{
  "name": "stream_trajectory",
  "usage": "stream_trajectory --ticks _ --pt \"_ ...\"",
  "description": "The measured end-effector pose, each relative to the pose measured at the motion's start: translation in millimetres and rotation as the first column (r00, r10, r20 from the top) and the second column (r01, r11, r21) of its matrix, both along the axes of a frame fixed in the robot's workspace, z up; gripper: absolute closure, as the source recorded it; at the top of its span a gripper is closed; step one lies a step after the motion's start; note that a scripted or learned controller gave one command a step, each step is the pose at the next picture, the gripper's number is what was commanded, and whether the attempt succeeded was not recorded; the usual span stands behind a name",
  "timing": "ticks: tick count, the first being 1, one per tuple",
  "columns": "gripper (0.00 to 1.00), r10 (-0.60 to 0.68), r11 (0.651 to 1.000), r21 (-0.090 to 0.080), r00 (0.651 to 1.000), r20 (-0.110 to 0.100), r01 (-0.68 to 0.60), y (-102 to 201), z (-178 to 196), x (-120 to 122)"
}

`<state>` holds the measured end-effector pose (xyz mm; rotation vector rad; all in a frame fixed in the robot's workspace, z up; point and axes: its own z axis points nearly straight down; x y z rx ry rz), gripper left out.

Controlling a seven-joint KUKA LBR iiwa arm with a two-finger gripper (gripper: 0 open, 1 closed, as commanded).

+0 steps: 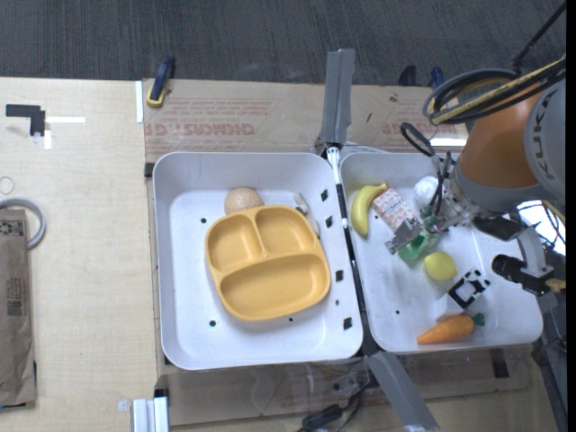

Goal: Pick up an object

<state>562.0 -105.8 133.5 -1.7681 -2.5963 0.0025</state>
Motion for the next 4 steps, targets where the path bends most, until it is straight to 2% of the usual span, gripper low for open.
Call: stream_trajectory --ticks 1,2,3,4 --pt "0.0 0.068 0.998 -0.001 0.998 0.006 -0.068 -1 -40 9" --pt "0.0 0.159 0.987 -0.002 0.987 0.005 -0.159 -76 -6 64" --pt "0.0 0.211 0.978 -0.001 0.978 0.002 -0.211 -75 -41 13" --pt "0.0 0.428 0.904 -0.004 0.904 0.005 -0.428 -74 31 62"
